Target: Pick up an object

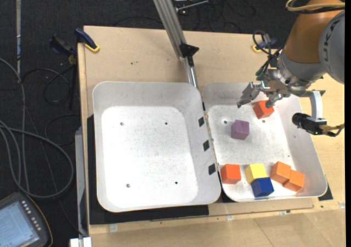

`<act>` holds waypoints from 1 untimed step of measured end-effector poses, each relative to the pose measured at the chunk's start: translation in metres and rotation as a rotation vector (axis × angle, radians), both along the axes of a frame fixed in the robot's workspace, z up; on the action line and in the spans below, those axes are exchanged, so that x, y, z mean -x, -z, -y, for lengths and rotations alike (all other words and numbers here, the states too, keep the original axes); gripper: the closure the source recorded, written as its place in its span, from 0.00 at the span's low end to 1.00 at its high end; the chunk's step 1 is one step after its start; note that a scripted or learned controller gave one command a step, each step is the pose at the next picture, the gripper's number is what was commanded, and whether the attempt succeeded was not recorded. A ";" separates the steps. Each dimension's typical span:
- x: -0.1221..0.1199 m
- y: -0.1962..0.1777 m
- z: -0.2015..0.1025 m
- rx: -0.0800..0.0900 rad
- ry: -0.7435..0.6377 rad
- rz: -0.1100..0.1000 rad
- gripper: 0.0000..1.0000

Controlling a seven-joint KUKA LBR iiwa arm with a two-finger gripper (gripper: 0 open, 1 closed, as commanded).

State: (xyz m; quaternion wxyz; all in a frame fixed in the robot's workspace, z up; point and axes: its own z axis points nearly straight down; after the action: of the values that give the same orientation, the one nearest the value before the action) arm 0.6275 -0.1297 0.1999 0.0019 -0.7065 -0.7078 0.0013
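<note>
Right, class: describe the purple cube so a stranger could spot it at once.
Start at the right bin, the one the arm reaches into. The purple cube sits alone near its middle, left of the gripper. It is the one purple block; the others are orange, yellow or blue, mostly along the near edge.

my one camera is fixed above the bench [142, 43], looking down at a slant from a moderate distance. it takes in both white bins: left bin [104, 142] toward 9 o'clock, right bin [312, 155] toward 4 o'clock. arm [315, 38] enters at 2 o'clock.
</note>
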 end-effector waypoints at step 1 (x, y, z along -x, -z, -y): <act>-0.001 -0.003 0.000 0.001 -0.001 0.004 0.00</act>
State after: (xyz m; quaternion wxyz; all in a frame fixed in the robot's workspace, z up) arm 0.6284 -0.1298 0.2025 0.0000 -0.7062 -0.7081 0.0000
